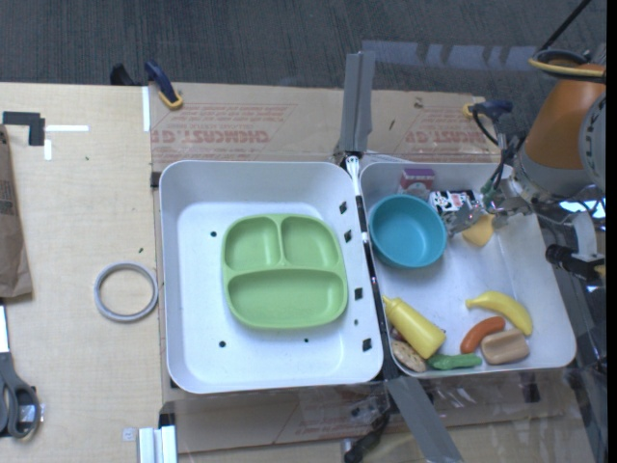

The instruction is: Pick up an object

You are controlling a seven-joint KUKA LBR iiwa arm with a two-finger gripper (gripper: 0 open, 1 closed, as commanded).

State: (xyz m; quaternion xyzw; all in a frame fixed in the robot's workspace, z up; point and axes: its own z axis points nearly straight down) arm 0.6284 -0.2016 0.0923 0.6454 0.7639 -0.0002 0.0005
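Observation:
The right bin (540, 258) holds a blue bowl (408, 231), a small purple item (417, 177), a banana (501, 309), a yellow bottle (415, 324), an orange sausage-shaped piece (481, 333), a brown bread piece (504, 348), a green bean pod (453, 361) and a cookie (409, 357). My gripper (470, 216) hangs low at the back of this bin, just right of the bowl. A small yellow piece (479, 231) lies right at its tip; whether it is gripped is unclear. A black-and-white patterned item (447, 201) sits beside the gripper.
The left bin (183, 258) holds a green divided plate (284, 270). On the bench to the left lie a tape ring (126, 290), scissors (14, 408) and a brown bag (12, 220). Blue clamps (164, 83) sit on the cardboard at the back.

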